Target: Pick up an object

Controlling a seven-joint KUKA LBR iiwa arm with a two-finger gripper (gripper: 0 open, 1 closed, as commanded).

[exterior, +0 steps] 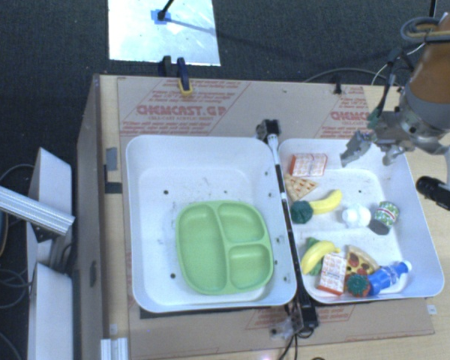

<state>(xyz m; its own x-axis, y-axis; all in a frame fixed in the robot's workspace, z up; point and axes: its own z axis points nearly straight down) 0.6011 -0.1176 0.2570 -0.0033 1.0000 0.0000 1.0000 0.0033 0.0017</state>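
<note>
My gripper (372, 153) hangs open above the far edge of the right bin (424, 240), its two fingers apart with nothing between them. Below and left of it lie a red and white box (307, 163), a waffle piece (301, 187), a banana (327, 201) and a green broccoli (301, 211). A white ball (354, 217) and a small can (386, 214) sit mid-bin. Along the near edge are a second banana (316, 255), a red carton (331, 273), a pizza slice (361, 259) and a blue bottle (387, 274).
The left bin (154, 171) holds a green divided plate (225, 246). A black divider bar (281, 190) runs between the two bins. The arm's grey body and cables occupy the upper right, above the bench.
</note>
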